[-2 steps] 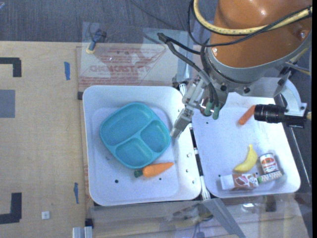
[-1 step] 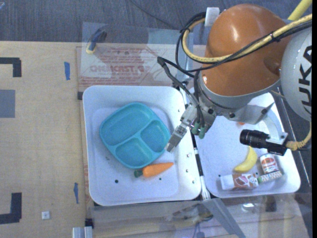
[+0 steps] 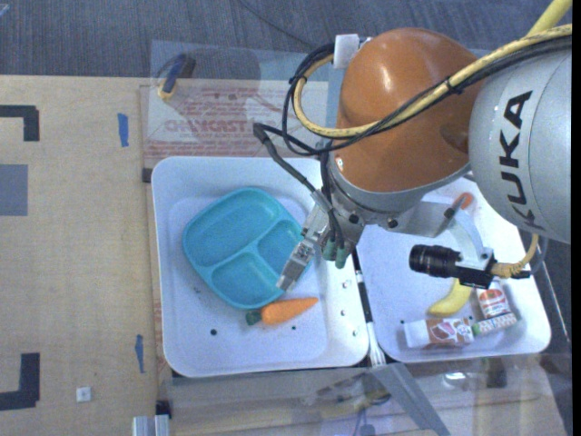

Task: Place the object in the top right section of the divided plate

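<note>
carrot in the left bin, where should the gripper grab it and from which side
Grip the carrot across its thick orange middle, coming straight down from above. It lies flat on the bin floor, beside the blue plate, so close the fingers across its narrow width.

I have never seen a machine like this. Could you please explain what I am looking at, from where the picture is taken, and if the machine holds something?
The big grey and orange thing is a robot arm, reaching in from the right. One camera, fixed above the bench, looks down at a slant. On the bench are two white bins. The left bin holds a blue divided plate and, beside it, a toy carrot. The right bin holds a banana and some small packets. The arm ends in a gripper, which hangs over the plate's right edge. Nothing is visible between its fingers; the carrot lies in the bin, not yet on the plate.
</note>
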